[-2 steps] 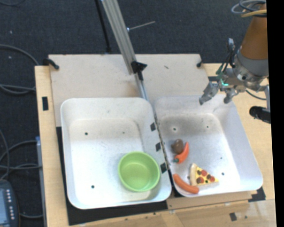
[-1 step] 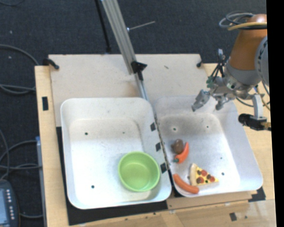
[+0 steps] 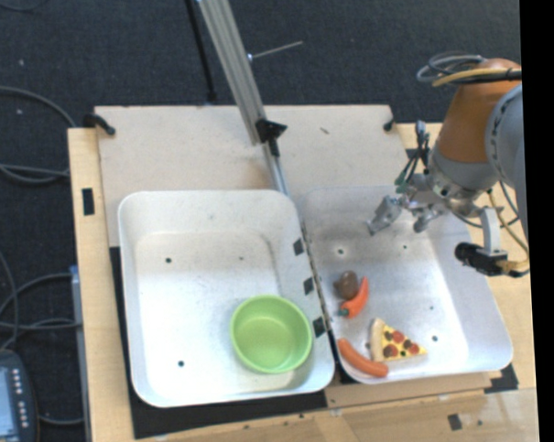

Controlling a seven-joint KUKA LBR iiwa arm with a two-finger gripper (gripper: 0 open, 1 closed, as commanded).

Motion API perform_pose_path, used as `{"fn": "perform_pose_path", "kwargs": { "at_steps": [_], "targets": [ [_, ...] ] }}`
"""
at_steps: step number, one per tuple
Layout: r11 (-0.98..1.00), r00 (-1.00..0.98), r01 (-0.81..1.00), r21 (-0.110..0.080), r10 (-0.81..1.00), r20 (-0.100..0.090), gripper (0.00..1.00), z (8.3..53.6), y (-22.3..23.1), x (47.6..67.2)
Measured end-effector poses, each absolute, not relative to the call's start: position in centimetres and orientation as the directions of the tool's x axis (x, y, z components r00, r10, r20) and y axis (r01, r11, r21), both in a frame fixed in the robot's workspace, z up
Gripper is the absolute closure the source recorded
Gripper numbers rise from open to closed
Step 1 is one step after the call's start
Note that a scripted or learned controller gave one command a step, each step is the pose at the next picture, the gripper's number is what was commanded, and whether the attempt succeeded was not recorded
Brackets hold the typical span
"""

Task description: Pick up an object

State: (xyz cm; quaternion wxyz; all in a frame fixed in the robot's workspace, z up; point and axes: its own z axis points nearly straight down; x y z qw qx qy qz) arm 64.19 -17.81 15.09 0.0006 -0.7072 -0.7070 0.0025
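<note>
Your gripper [image 3: 403, 215] hangs over the upper part of the right bin [image 3: 464, 317], in the right-centre of the frame, with its two fingers spread apart and nothing between them. The things you could pick all lie lower in that same bin, toward its lower left corner, well apart from the gripper.

Nearest to you is a small brown lump [image 3: 347, 283], and an orange carrot [image 3: 356, 299] lies touching it on its lower right side. Below them sits a toy pizza slice [image 3: 392, 342], with a reddish sausage [image 3: 363, 358] lying at a slant just beside it against the bin's lower rim. In the left bin [image 3: 169, 266], at the lower centre of the frame, a green bowl [image 3: 271, 333] stands upright near the dividing wall.

All of these look like light plastic play food, stiff and probably smooth, so expect them to slide or roll rather than deform. The sausage seems your best choice: take it across its narrow middle, jaws square to its length. The carrot would take the same grip, but the brown lump touching it may get in the way of a finger. The pizza slice lies flat and low, so the fingers may scrape the floor before they catch its edges. The bowl would call for a grip on its rim
</note>
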Motion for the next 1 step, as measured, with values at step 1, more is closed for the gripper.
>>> {"fn": "perform_pose_path", "kwargs": {
  "at_steps": [1],
  "targets": [
    [0.000, 0.000, 1.000, -0.004, 1.000, -0.003, 0.00, 9.82, -17.96, 64.08]
  ]
}}
